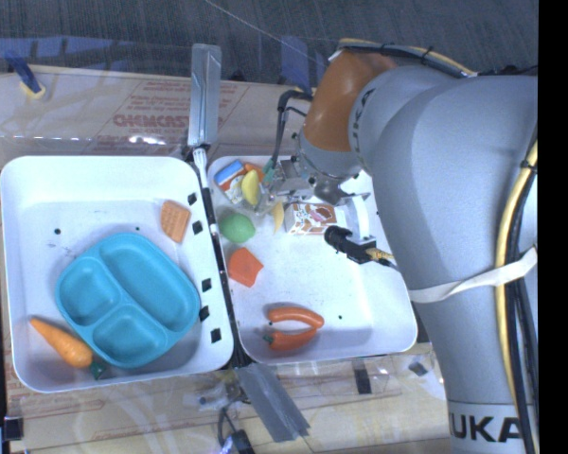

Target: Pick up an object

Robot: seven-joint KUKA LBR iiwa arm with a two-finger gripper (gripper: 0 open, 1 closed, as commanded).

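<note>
Here the gripper (282, 180) is reaching into the right bin's (379, 291) far corner, hovering over a yellow banana-like piece (251, 188) beside a green ball (236, 227). Finger state: cannot tell. A blue tray (128, 296) and carrot (62, 341) are lying in the left bin (38, 197).

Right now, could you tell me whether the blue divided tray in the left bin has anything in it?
Empty: the blue divided tray's three compartments show bare blue; the carrot lies beside it on the bin floor.
</note>
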